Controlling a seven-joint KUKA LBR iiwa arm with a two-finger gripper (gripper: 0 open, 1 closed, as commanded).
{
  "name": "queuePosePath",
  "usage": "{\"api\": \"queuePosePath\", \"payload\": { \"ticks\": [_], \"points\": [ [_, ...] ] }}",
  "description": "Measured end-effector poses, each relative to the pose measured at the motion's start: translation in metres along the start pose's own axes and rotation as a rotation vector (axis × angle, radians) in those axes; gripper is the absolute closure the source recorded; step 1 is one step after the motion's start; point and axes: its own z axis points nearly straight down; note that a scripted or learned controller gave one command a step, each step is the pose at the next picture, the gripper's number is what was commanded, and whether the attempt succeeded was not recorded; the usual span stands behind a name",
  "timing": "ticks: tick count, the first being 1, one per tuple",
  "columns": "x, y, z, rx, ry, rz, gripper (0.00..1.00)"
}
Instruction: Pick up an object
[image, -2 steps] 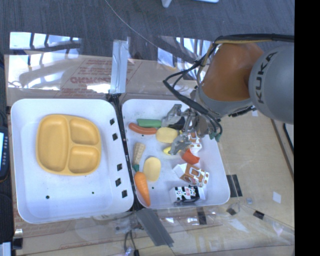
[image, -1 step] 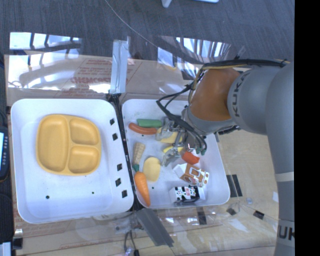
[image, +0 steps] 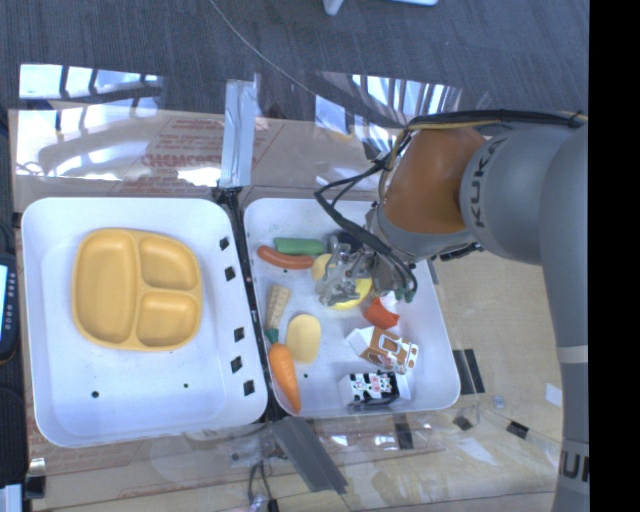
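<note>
My gripper (image: 337, 283) reaches down into the right bin (image: 435, 345), over a yellow round toy (image: 349, 292) near the bin's middle. Its metal fingers sit right at the yellow toy, and I cannot tell whether they grip it. Around it lie a red sausage (image: 285, 258), a green piece (image: 298, 244), a corn cob (image: 277, 303), a pale yellow lemon shape (image: 304, 337), an orange carrot (image: 284, 377), a red piece (image: 381, 313), an orange-and-white carton (image: 388, 351) and a black-and-white carton (image: 373, 387).
The left bin (image: 60, 390) holds a yellow divided plate (image: 137, 288). A black divider with clips (image: 238, 300) runs between the bins. The grey arm with its orange band (image: 430, 180) comes in from the right above the right bin's far edge.
</note>
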Motion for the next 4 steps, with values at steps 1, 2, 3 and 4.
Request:
{"api": "queuePosePath", "payload": {
  "ticks": [1, 2, 3, 4],
  "points": [
    [-0.061, -0.019, -0.143, 0.001, -0.009, 0.276, 1.00],
    [-0.029, 0.021, -0.179, 0.001, 0.001, 0.649, 1.00],
    [0.004, 0.029, -0.045, 0.000, 0.007, 0.328, 1.00],
    [0.027, 0.061, -0.049, 0.000, 0.004, 0.485, 1.00]
  ]
}}
